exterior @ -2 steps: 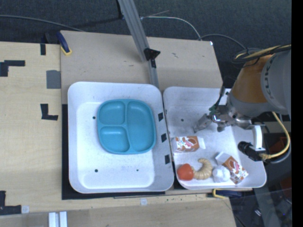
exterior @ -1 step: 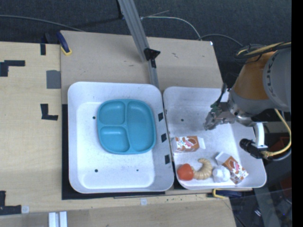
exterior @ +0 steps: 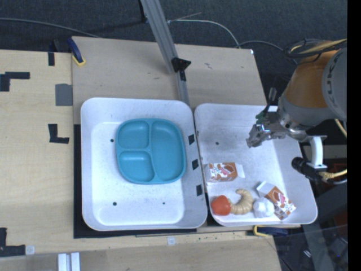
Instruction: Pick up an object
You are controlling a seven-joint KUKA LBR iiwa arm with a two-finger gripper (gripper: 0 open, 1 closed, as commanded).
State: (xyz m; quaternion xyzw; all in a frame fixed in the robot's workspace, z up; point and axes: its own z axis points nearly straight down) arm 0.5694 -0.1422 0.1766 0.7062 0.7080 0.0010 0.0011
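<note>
A robotics lab: a plywood bench (exterior: 130,72) marked with black tape, two white bins (exterior: 98,151) side by side, cables (exterior: 214,27) trailing over dark carpet at the top.

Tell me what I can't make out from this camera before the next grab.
- gripper: too small and blurred to read the finger gap.
- white object at the right bin's front: blurred, partly behind the croissant and packet; identity unclear.
- print on the flat packet: too small to read.
- arm: cut off by the right edge.
</note>
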